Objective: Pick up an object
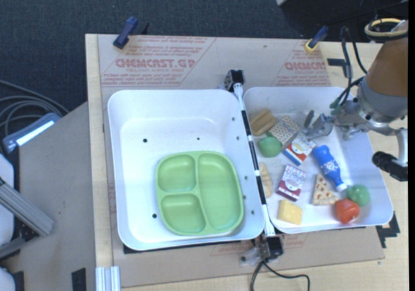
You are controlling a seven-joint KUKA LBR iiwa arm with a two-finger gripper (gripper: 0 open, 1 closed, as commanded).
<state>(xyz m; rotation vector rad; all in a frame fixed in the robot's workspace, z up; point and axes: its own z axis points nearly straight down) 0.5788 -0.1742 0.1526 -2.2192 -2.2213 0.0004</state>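
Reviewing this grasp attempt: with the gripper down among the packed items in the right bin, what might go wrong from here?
1. Clutter: the gripper sits amid the blue bottle, a small red-and-white packet and a patterned cracker, so closing may pinch two or knock one aside.
2. The bottle looks rounded and lies flat; it may roll out of a grasp.
3. Items crowd the right bin wall, limiting approach room.

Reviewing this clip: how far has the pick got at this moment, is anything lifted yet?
Done: the arm has reached the right bin, and the gripper sits low at its upper middle, beside the blue bottle and the small carton. In hand: nothing visibly between the fingers; their state is unclear. Left: grasping and lifting. All items lie in the bin; the green tray sits in the left bin.
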